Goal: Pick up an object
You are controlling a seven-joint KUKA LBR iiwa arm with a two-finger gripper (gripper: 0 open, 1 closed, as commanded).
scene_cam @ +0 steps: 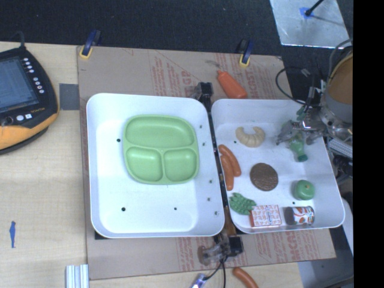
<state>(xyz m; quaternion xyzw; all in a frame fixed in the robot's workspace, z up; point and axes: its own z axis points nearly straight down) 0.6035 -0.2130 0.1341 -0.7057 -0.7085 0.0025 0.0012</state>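
Observation:
My gripper (298, 135) hangs over the far right part of the right bin (333, 179), at the end of the grey arm with its orange band (341, 83). A small green object (300, 151) lies right at the gripper's lower end, touching or nearly touching it; whether it is gripped is unclear. In the same bin lie a croissant (250, 136), a hot dog (228, 164), a brown round cookie (263, 176), a green apple (303, 189), a leafy green piece (241, 203), a pink carton (264, 215) and a brown can (299, 215).
The left bin (108, 191) holds a green divided plate (161, 148). An orange carrot (231, 84) lies on the cardboard behind the bins, another (246, 276) in front. A teach pendant (21, 98) sits at the far left. Cables (294, 80) run near the arm.

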